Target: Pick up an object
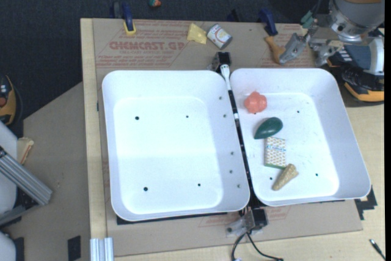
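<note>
Right bin (342, 108): four objects.

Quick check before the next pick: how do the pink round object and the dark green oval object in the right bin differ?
The pink round object is pale and ball-like; the dark green oval object is darker and elongated. The pink one lies nearer the bin's far wall, while the green one sits just below it, next to the patterned flat packet. Both rest loose on the right bin floor, apart from the gripper.

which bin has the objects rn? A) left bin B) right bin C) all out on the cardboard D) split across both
B: the pink ball, green piece, patterned packet and tan cone all lie inside the right bin.
</note>
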You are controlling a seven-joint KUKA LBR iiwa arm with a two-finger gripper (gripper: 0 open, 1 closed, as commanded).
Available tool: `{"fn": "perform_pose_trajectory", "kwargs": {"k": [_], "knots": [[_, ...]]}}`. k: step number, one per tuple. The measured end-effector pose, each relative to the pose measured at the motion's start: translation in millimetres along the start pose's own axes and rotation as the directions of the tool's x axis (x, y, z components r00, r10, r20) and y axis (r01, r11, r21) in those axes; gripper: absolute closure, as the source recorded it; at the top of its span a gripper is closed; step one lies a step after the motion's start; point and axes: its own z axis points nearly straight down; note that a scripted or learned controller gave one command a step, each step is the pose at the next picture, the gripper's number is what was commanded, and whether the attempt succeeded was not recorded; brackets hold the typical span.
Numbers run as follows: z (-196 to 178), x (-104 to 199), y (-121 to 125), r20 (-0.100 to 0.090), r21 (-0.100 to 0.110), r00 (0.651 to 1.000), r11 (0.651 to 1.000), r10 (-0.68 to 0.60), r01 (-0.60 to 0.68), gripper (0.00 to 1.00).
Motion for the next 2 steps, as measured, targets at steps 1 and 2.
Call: {"fn": "perform_pose_trajectory", "kwargs": {"k": [1,2], "knots": [[90,99,0,-0.004,0.009,1.0,1.0,-0.009,0.009,0.0],[72,93,3,0.0,-0.004,1.0,1.0,-0.001,0.001,1.0]]}}
